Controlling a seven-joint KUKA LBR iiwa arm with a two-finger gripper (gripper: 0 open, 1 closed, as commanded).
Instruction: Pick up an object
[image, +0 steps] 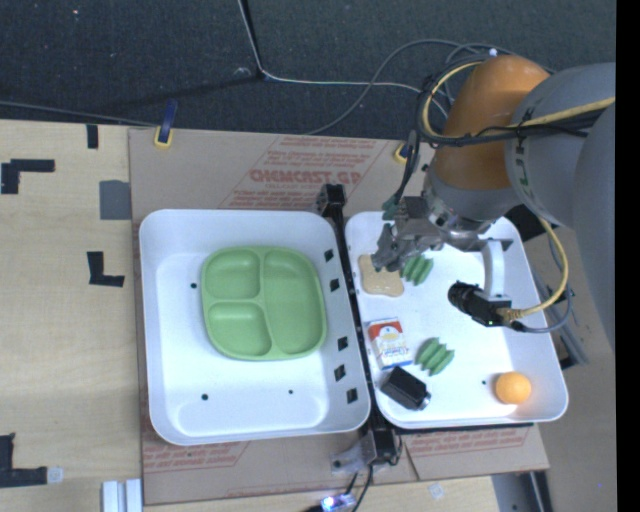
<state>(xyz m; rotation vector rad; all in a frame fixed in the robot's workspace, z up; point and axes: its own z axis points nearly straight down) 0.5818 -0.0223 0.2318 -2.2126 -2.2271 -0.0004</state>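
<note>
Open floor rings the green tray (264, 303) in the left bin (160, 240); small items crowd the right bin (545, 400).

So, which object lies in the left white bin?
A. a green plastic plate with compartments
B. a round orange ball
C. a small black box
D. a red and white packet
A: the green plastic divided plate lies in the left white bin; the other objects sit in the right bin.
</note>
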